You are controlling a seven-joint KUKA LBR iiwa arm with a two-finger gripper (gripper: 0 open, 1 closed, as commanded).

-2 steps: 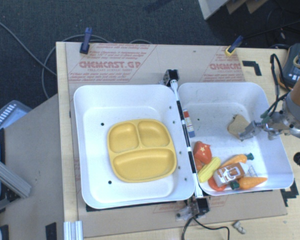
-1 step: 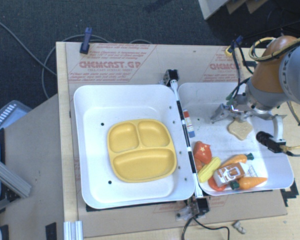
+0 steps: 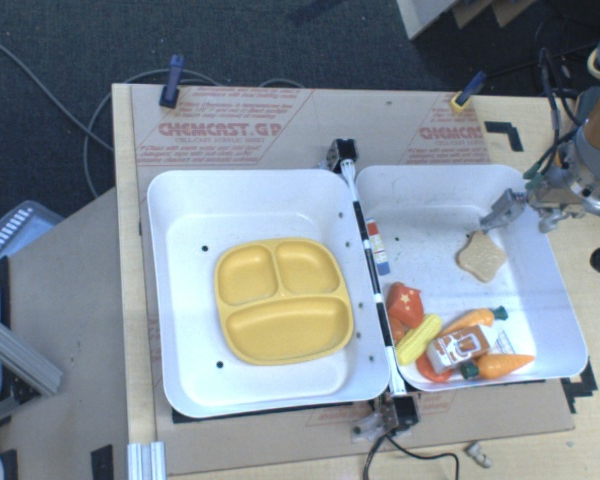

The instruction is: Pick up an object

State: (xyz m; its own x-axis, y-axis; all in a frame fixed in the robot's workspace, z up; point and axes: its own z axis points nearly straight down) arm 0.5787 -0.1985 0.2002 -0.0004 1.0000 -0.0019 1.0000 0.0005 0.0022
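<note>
The right bin (image 3: 540, 268) holds a tan slice of bread (image 3: 482, 256) near its middle. Along its front lie a red pepper (image 3: 405, 303), a yellow corn cob (image 3: 418, 338), two orange carrots (image 3: 475, 318) (image 3: 505, 365) and a small brown-and-white packet (image 3: 458, 348). My gripper (image 3: 525, 215) hangs over the bin's far right part, just above and to the right of the bread. Its fingers are spread open with nothing between them.
The left bin (image 3: 180, 268) carries a yellow three-part plate (image 3: 283, 300). A red-and-blue marker (image 3: 377, 250) lies by the divider between the bins. The arm (image 3: 590, 158) comes in from the right edge. Cables hang behind it.
</note>
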